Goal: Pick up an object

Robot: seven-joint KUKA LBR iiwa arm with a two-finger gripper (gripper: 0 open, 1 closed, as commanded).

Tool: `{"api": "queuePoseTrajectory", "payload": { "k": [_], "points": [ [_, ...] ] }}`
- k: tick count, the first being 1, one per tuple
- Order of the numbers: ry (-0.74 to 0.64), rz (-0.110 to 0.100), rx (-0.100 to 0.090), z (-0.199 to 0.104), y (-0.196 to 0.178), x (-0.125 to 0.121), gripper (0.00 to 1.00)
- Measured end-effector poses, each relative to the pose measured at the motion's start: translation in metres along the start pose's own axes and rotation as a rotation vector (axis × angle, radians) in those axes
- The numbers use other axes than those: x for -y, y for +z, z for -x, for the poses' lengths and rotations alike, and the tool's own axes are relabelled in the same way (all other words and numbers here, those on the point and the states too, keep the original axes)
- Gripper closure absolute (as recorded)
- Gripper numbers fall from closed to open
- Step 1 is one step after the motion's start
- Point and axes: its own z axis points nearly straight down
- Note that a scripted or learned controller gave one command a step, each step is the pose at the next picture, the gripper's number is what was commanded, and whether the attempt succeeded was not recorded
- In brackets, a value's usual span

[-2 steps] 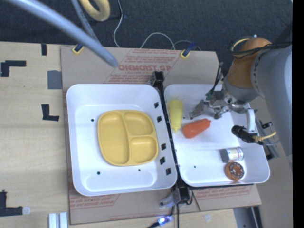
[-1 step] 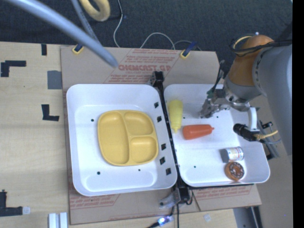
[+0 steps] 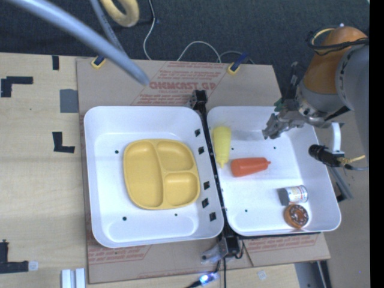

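Note:
The right bin [image 3: 312, 179] holds a yellow corn-like piece [image 3: 221, 143] along its left wall, an orange carrot [image 3: 249, 166] lying across the middle, a small silver can [image 3: 293, 194] and a brown doughnut [image 3: 297, 216] near the front right corner. My gripper [image 3: 273, 128] hangs over the far right part of this bin, above and to the right of the carrot, apart from every object. Nothing lies between its fingers that I can see.
The left bin [image 3: 102, 161] bears a yellow divided plate [image 3: 161, 173]. A black divider [image 3: 207, 161] runs between the bins. A grey pole [image 3: 72, 23] crosses the upper left. A cable and clips lie behind the bins on the cardboard [image 3: 180, 86].

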Motion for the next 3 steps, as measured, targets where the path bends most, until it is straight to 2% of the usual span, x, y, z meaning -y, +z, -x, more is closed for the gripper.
{"api": "queuePoseTrajectory", "payload": {
  "k": [2, 3],
  "points": [
    [-0.001, 0.000, 0.000, -0.006, -0.097, -0.007, 1.00],
    [-0.005, -0.004, -0.002, -0.068, -0.097, -0.015, 1.00]
  ]
}}
